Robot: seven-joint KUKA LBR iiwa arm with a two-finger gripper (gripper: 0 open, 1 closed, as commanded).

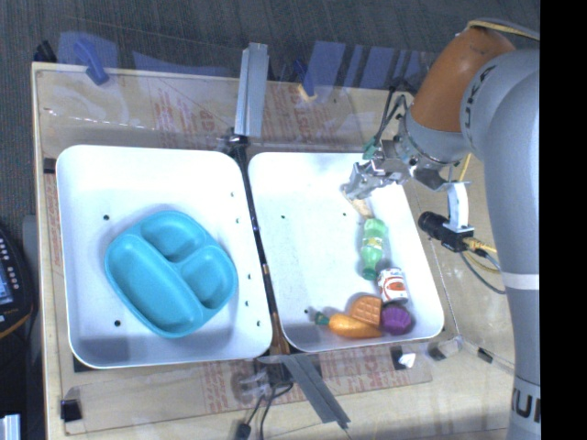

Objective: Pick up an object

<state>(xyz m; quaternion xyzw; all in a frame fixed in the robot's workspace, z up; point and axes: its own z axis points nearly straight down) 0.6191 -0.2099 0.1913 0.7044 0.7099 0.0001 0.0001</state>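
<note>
Blue tray [171, 270] is lying in your left bin [83, 168]. In the right bin [303, 177], a green bottle [371, 247], can [393, 286], carrot [351, 326] and purple fruit [397, 319] are clustering near the right wall. Gripper [359, 187] is hovering above the bottle; you cannot tell its jaw state.

It was a robotics lab or test cell. A plywood bench [138, 108] held two shallow white bins [83, 246] side by side, taped plastic sheeting and metal brackets [249, 90] left of the jaws, loose cables [477, 250] beside them, grey carpet [229, 7] beyond.
</note>
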